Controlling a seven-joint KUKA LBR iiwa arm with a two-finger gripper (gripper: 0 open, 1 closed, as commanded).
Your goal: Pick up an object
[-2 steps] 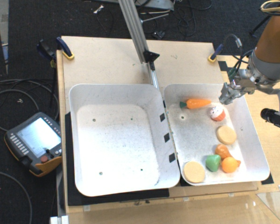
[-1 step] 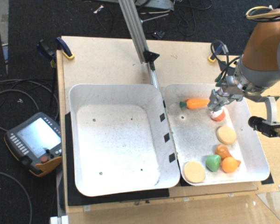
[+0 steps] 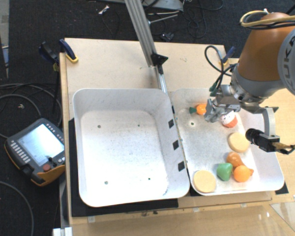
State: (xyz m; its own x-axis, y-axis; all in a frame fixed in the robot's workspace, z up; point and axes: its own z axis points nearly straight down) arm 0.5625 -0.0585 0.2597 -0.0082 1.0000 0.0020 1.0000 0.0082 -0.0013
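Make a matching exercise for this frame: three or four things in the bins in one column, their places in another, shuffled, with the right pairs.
Things:
1. green object
2. round cream disc
3. gripper
4. left bin

Places or states:
A. near corner of the right bin, by the divider
B. between the cream disc and an orange piece
C. holds only small dark specks
D. low over the far part of the right bin, beside a small orange item

Pairs: 1-B, 2-A, 3-D, 4-C
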